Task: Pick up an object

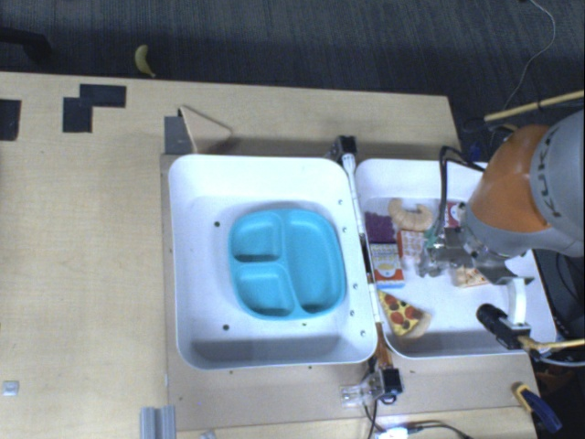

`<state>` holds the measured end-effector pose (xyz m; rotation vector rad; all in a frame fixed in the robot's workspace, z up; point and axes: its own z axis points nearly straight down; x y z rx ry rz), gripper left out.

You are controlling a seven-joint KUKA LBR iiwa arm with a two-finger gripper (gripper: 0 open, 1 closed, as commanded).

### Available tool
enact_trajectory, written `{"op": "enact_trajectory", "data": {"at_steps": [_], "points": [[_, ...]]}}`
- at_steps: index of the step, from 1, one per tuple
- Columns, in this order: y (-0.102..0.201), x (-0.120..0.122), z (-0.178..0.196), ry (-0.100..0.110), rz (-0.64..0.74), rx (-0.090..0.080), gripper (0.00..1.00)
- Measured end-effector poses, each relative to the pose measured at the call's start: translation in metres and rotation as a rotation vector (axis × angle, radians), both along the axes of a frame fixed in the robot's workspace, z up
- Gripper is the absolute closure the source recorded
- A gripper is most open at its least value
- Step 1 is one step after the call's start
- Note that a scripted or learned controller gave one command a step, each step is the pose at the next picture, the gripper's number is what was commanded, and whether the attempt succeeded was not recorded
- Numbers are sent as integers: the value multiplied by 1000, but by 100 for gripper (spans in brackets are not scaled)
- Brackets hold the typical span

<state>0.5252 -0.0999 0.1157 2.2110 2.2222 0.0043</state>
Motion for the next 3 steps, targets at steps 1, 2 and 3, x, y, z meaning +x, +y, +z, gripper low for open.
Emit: {"op": "enact_trajectory", "data": {"at_steps": [1,2,3], "points": [[17,48,-14,1,1,2,100],[3,46,-13,-3,-10,-20,0],[4,-36,-28,-3,-4,0,0]]}}
